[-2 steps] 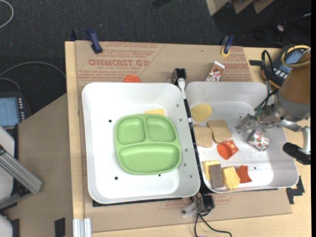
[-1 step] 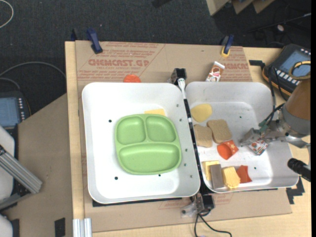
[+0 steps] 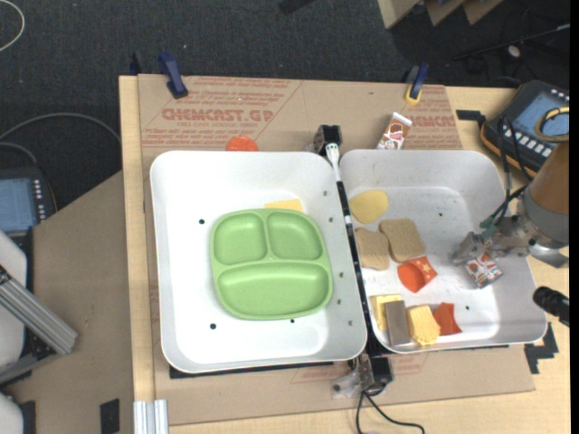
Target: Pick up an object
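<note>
One fixed overhead view, slanted down over both white bins point(image 3: 181, 242), arm point(image 3: 552, 197) from right.
</note>
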`<state>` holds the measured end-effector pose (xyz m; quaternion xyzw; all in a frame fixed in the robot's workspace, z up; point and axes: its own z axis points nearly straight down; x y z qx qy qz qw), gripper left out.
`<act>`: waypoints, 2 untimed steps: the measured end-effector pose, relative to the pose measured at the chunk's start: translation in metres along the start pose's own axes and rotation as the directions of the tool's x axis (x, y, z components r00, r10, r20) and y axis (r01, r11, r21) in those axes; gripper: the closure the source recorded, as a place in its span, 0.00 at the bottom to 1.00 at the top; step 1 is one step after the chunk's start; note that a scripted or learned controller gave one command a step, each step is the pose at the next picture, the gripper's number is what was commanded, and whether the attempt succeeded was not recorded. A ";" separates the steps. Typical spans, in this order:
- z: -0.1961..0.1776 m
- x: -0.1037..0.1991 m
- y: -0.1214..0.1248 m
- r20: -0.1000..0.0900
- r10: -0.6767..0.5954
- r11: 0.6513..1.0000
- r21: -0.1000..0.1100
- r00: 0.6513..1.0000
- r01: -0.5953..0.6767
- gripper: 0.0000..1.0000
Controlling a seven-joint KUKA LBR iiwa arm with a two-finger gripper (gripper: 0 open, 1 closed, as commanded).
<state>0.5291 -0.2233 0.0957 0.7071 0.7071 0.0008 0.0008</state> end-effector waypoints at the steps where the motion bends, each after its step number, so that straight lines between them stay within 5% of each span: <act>1: -0.091 0.047 -0.016 0.001 -0.004 1.000 -0.004 1.000 0.004 1.00; 2: -0.096 0.116 0.032 0.000 -0.008 1.000 -0.003 1.000 0.008 1.00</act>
